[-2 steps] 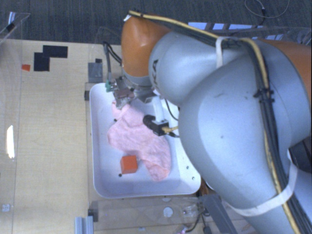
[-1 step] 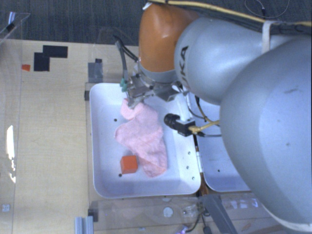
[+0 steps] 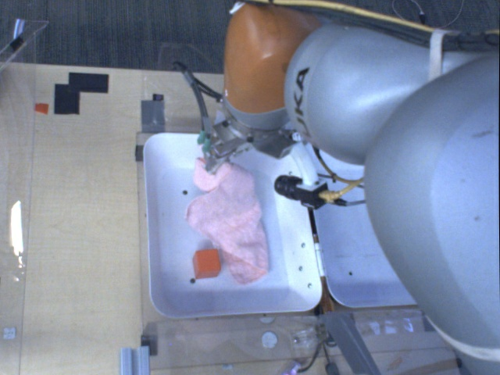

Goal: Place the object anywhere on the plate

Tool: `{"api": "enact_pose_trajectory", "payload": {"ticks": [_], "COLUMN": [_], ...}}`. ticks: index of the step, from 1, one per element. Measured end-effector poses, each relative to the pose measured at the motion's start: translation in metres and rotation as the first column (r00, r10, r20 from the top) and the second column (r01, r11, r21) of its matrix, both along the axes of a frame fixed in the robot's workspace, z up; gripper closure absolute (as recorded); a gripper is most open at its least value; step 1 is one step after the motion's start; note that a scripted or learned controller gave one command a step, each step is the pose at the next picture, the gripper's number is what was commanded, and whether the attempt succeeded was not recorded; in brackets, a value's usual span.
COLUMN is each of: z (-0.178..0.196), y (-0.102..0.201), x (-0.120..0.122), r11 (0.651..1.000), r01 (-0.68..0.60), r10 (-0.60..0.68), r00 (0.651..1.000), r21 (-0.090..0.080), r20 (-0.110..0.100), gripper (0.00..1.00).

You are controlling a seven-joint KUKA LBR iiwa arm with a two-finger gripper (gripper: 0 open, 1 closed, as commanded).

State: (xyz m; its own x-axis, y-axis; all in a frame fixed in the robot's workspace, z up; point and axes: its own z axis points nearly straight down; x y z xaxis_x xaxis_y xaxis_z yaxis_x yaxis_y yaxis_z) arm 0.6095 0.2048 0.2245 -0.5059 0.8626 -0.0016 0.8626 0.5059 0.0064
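Observation:
A small orange block (image 3: 206, 263) lies near the front left of the left white bin (image 3: 168, 217). Beside it, a crumpled pink cloth (image 3: 233, 221) stretches from the bin's middle toward its back. A smooth pale pink rounded edge, likely the plate (image 3: 202, 178), pokes out from under the cloth's far end; the rest of it is hidden. My gripper (image 3: 213, 156) hangs at the bin's back, right over that far end of the cloth and the pink edge, well away from the orange block.
The right white bin (image 3: 351, 264) is mostly covered by the big grey arm (image 3: 406, 131). A black cable fitting (image 3: 297, 188) hangs over the divide between the bins. Black markers (image 3: 78, 91) sit on the wooden bench at left.

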Motion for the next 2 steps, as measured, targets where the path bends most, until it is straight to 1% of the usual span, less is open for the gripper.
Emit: {"api": "enact_pose_trajectory", "payload": {"ticks": [1, 2], "z": [0.079, 0.025], "y": [0.023, -0.033], "x": [-0.003, 0.046], "r11": [0.977, 0.984], "r01": [-0.213, -0.180], "r10": [0.213, 0.180], "r00": [0.977, 0.984], "r21": [0.000, -0.002], "r20": [0.006, -0.002], "gripper": [1.00, 1.00]}}
